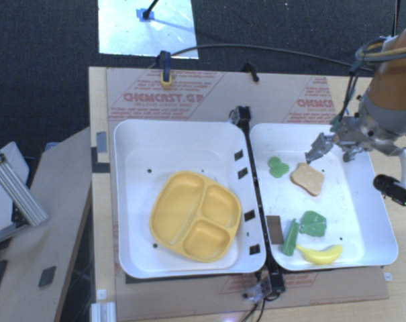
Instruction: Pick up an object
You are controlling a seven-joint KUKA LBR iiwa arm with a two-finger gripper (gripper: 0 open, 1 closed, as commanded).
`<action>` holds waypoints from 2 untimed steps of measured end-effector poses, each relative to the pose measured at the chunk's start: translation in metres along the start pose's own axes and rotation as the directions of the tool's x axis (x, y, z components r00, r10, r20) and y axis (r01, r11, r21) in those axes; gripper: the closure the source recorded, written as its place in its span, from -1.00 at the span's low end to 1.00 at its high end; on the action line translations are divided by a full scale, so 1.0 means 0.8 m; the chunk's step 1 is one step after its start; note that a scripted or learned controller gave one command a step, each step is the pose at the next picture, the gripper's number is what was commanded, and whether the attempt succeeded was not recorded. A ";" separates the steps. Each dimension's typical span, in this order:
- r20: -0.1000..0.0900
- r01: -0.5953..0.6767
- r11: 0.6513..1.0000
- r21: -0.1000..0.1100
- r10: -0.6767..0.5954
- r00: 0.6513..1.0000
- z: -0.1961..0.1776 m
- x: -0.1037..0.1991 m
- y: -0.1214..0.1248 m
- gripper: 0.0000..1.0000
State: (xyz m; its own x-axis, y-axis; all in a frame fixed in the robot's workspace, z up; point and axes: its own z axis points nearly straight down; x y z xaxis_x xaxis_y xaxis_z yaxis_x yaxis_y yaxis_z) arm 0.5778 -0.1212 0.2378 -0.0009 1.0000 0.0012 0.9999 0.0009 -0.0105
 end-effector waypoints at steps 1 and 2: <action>0.002 0.002 1.000 -0.012 -0.002 1.000 -0.009 0.000 0.003 -1.00; 0.002 0.000 1.000 -0.011 0.000 1.000 0.044 -0.003 0.007 -1.00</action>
State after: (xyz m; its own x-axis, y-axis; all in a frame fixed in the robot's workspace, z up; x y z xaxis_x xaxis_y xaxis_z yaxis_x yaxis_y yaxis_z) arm 0.5832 -0.1235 0.2027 -0.0014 1.0000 -0.0004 1.0000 0.0014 0.0000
